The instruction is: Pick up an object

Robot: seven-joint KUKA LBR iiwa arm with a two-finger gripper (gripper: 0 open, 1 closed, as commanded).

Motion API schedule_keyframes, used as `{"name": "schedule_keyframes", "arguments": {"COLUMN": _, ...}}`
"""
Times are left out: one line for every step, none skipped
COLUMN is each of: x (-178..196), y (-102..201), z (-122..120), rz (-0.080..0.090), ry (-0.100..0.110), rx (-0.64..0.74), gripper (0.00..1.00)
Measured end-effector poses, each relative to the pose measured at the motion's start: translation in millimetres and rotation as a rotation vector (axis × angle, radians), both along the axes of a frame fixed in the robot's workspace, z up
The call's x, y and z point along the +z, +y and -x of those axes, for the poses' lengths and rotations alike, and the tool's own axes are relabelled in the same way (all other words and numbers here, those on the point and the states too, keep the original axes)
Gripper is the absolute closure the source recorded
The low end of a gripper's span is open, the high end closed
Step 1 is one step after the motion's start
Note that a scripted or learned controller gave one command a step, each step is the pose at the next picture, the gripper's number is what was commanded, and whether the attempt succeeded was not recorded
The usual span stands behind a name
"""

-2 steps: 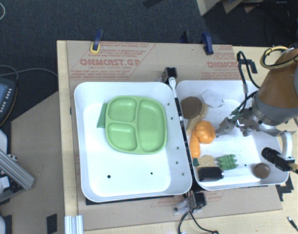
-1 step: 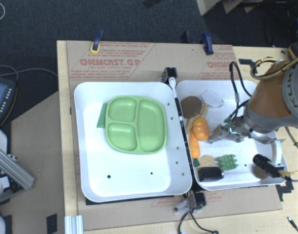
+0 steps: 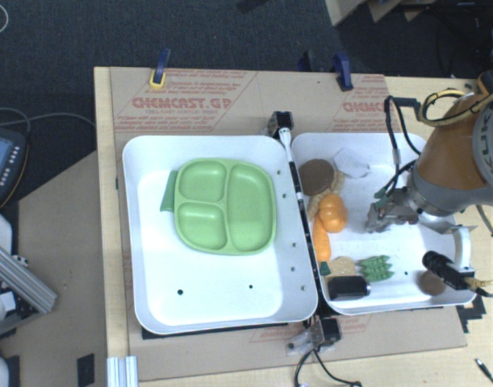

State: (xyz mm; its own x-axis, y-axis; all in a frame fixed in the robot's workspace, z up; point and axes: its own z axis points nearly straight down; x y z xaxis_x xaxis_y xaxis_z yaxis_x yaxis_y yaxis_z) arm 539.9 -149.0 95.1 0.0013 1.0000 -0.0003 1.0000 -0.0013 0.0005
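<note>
Risking a miss: dropping straight down onto bare bin floor, well right of the orange fruit (image 3: 332, 214), or clipping the green toy (image 3: 375, 268) nearer the front. Hovering low over the right bin (image 3: 391, 147), claw (image 3: 385, 213) touching nothing visible; cannot tell how wide. Farther left of the fruit, green divided plate (image 3: 226, 205) in the left bin (image 3: 145, 216).

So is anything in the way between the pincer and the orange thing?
Nothing visible: the pincer hangs over bare white bin floor, with the orange thing just to its left in this view.
</note>
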Motion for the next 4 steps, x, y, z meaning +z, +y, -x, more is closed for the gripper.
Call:
{"name": "schedule_keyframes", "arguments": {"x": 63, "y": 1, "z": -5, "rz": 0.002, "ry": -0.005, "rx": 0.002, "gripper": 1.00}}
{"name": "schedule_keyframes", "arguments": {"x": 119, "y": 6, "z": -15, "rz": 0.002, "ry": -0.008, "rx": 0.003, "gripper": 1.00}}
{"name": "schedule_keyframes", "arguments": {"x": 131, "y": 7, "z": -16, "rz": 0.001, "ry": -0.004, "rx": 0.003, "gripper": 1.00}}
{"name": "schedule_keyframes", "arguments": {"x": 140, "y": 60, "z": 0, "rz": -0.003, "ry": 0.003, "rx": 0.007, "gripper": 1.00}}
